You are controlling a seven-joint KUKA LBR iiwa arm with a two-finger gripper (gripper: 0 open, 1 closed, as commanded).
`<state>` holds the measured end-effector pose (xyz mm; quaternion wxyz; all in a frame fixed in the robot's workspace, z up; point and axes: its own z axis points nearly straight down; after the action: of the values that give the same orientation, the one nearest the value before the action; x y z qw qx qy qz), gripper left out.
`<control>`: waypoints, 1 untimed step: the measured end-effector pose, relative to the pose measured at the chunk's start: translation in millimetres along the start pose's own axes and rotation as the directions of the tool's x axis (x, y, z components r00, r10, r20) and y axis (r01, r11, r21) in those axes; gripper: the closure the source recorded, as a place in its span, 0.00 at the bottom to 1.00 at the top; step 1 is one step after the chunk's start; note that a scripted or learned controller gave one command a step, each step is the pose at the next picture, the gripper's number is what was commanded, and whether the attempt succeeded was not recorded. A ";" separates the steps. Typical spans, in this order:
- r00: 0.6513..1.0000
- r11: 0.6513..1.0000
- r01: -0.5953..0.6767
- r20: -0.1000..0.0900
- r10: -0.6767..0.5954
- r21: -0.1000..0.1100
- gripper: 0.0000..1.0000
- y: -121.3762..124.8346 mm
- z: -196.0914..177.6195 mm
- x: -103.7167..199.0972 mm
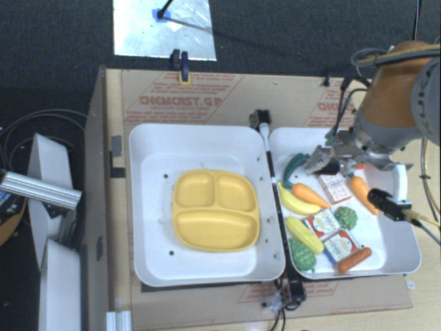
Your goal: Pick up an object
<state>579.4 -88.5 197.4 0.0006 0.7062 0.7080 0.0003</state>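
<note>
Your hand (329, 158) hangs low over the far end of the right bin (406, 254), above a dark green piece (296, 163); you cannot tell how it is set, and nothing shows as held. Take the small red-and-white carton (335, 188) as landmark. Just left of it lie a carrot (310, 195) and a banana (298, 202); right of it, a second carrot (360, 193); nearer you, broccoli (346, 218). These look like light, hard, smooth toy foods, likely slippery. Grip the carrot across its thick middle, not the taper.
</note>
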 end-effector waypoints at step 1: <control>1.000 1.000 -0.002 -0.001 0.002 0.002 0.00 12.3 90.3 -12.0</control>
<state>591.9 -100.6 107.1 -0.0004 0.7069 0.7073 -0.0003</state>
